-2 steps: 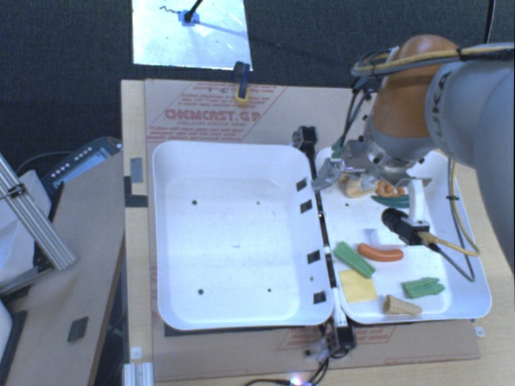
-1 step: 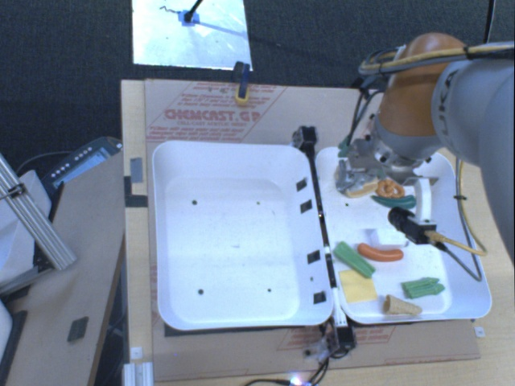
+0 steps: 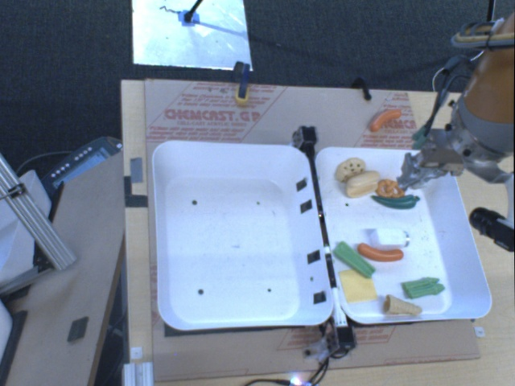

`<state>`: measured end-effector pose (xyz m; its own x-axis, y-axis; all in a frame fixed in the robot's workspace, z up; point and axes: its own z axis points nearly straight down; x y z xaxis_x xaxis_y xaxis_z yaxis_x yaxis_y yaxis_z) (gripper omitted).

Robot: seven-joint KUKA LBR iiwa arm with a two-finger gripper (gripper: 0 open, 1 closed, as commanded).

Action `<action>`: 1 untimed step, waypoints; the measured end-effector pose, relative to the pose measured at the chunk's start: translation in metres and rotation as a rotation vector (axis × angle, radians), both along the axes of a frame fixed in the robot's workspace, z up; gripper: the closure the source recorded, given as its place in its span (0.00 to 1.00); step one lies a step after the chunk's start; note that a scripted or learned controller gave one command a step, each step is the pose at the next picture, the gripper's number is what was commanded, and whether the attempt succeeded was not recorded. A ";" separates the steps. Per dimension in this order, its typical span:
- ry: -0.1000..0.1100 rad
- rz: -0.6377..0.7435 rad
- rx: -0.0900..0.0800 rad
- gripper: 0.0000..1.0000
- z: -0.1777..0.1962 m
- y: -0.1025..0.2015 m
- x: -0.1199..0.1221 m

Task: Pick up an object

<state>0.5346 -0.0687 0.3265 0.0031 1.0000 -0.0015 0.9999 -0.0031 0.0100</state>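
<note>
My gripper (image 3: 409,174) hangs over the far part of the right bin (image 3: 463,240), just above and right of a small orange pretzel (image 3: 389,188). A dark green pepper (image 3: 396,203) lies right below the pretzel. Left of these lie a tan bread roll (image 3: 362,184) and a round cookie (image 3: 350,168). Nothing shows in the gripper's hold.
Nearer in the right bin lie a white piece (image 3: 389,236), an orange sausage (image 3: 380,253), a green block (image 3: 352,259), a yellow cheese slice (image 3: 357,285), green beans (image 3: 422,287) and a cone (image 3: 401,305). Another sausage (image 3: 386,120) lies on the bench behind. The left bin (image 3: 173,215) adjoins.
</note>
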 end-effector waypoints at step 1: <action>-0.012 0.011 0.002 1.00 0.219 0.046 -0.005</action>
